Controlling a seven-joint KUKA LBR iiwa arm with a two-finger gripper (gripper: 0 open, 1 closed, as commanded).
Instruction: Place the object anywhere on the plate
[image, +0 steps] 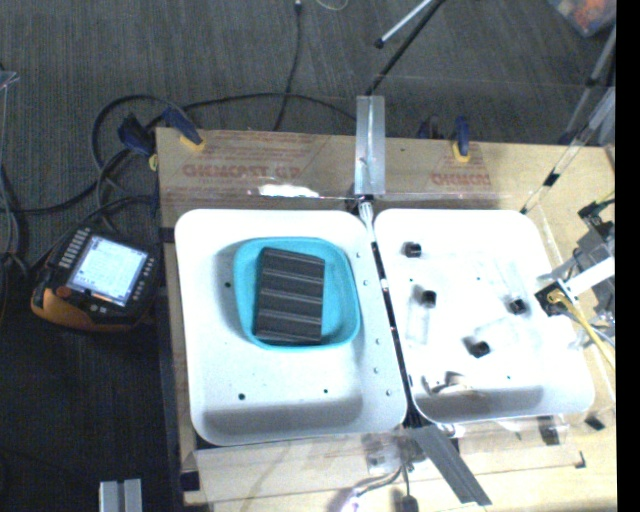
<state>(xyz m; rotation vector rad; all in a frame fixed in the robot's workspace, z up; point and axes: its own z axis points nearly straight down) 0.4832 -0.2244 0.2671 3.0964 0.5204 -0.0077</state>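
Camera view, and the dark ribbed block (290, 295) is lying flat on the teal plate (342, 292), taking up most of its middle with four raised ridges running across it, its long side tilting slightly off square. Teal rim is showing all the way round the block, widest on the right. The plate itself is sitting in the upper half of the left bin (290, 400), close to that bin's back wall, with bare white floor stretching out toward the near edge. Just beside it, the right bin (505, 385) is carrying four small black pieces (428, 296), scattered well apart from one another across its floor. Both bins are resting side by side on the brown bench (250, 168), touching along the middle seam, where a metal post (371, 150) is standing at the back. Two blue clamps (183, 127) are gripping the bench's far edge, one toward each end. Off to the left, on the dark floor, a handheld pendant (100, 272) is glowing with a lit screen, and black cables (130, 190) are looping around it.
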